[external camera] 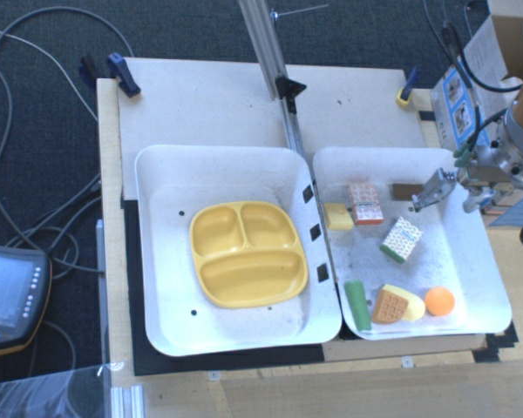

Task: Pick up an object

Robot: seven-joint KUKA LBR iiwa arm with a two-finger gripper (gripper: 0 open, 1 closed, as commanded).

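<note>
— Where does the gripper sit?

— Over the far right part of the right bin, near its right rim. Its two fingers are spread apart with nothing between them; one fingertip points toward the bin's middle.

— And the things that could be picked up?

— All lie in the right bin. A red-and-white box rests toward the far edge, with a yellow block touching its left side, close to the left rim. A green-and-white carton lies tilted near the middle, apart from the fingers. Along the near edge are a green cylinder at the left corner, then a waffle-patterned piece leaning against a yellow shape, then an orange ball just beside it.

— The left bin?

— It carries a yellow divided plate, lying flat near its middle.
</note>
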